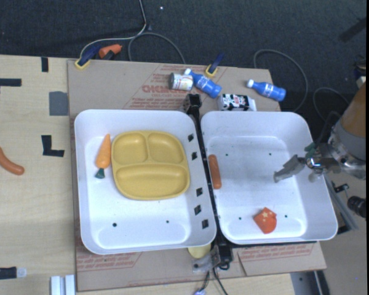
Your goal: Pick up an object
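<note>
My gripper (pixel 293 163) hangs over the right side of the right bin (pixel 295 126), open, with nothing between its fingers. Below it and a little left, a red strawberry-like toy (pixel 265 220) lies near the bin's front wall. An orange sausage (pixel 214 171) rests against the same bin's left wall. In the left bin (pixel 86 183) sit a yellow divided plate (pixel 150 165) and, left of it, an orange carrot (pixel 103 152).
Behind the bins lie a white can (pixel 181 80), two blue bottles (pixel 207 85) (pixel 267 90) and a black-and-white box (pixel 237 102). Another sausage (pixel 7 160) lies on the bench at far left. An orange clamp (pixel 109 50) grips the board's back edge.
</note>
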Controlling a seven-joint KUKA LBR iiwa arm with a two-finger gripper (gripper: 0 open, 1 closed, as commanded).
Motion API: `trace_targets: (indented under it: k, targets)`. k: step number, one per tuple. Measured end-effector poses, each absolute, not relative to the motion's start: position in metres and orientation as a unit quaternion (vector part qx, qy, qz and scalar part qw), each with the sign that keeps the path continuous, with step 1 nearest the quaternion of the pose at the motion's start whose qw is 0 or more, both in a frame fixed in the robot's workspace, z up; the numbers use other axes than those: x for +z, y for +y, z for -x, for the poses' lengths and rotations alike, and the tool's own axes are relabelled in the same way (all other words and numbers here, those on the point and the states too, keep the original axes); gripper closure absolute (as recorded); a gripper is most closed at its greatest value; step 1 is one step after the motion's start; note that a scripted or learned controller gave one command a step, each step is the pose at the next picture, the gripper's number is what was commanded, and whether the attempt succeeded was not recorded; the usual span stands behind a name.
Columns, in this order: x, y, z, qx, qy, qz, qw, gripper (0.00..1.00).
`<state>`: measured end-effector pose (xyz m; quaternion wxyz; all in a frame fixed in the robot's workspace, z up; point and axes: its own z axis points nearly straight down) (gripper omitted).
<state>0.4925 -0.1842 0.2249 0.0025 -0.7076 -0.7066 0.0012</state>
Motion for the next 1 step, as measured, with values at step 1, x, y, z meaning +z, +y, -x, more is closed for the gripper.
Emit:
trace_targets:
  k: [1]
  targets:
    - [0.181,-0.1433,-0.4826,0.0011,-0.708,0.706,0.003,0.0]
